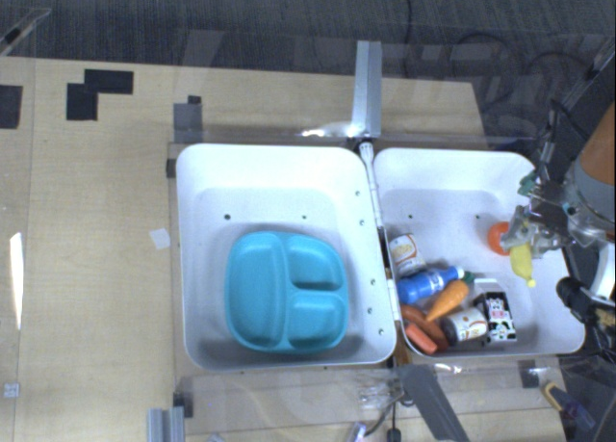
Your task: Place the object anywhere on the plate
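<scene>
A blue divided plate point(286, 289) lies in the left bin point(202, 190), toward its front. My gripper point(532, 235) hangs over the right side of the right bin point(452, 175). A small yellow object point(524, 265) pokes out just below the gripper's tip, touching or nearly touching it. Whether it is held cannot be made out. An orange-red object point(497, 236) lies just to the gripper's left.
At the front of the right bin lie a small labelled jar point(402, 253), a blue bottle point(426, 286), a carrot point(448, 299), a reddish sausage point(421, 335) and a black-and-white carton point(495, 316). A raised divider point(373, 228) separates the bins.
</scene>
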Controlling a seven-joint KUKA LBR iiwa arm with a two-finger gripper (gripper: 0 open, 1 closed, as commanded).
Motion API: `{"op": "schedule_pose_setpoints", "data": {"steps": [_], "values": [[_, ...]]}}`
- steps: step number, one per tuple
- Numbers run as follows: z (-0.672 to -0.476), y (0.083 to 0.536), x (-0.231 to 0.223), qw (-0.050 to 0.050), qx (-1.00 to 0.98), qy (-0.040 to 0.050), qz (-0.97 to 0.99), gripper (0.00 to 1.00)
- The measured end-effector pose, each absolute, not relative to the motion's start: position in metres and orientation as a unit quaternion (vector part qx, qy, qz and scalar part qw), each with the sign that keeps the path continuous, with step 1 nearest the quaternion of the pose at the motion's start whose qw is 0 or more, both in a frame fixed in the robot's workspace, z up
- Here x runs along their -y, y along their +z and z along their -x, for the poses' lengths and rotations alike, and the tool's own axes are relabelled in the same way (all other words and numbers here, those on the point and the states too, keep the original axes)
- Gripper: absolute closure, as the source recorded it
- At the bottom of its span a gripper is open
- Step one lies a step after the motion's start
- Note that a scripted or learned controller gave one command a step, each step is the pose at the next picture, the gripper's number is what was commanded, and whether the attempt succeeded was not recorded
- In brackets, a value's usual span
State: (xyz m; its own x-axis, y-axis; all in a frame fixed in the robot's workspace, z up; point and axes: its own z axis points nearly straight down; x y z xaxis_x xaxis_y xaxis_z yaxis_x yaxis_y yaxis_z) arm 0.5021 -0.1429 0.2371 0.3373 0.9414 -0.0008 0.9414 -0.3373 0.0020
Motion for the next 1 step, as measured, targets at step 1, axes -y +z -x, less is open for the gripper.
{"op": "schedule_pose_setpoints", "data": {"steps": [1], "values": [[-0.5340, 0.2382, 0.0458, 0.001, -0.641, 0.0005, -0.767, 1.00]]}}
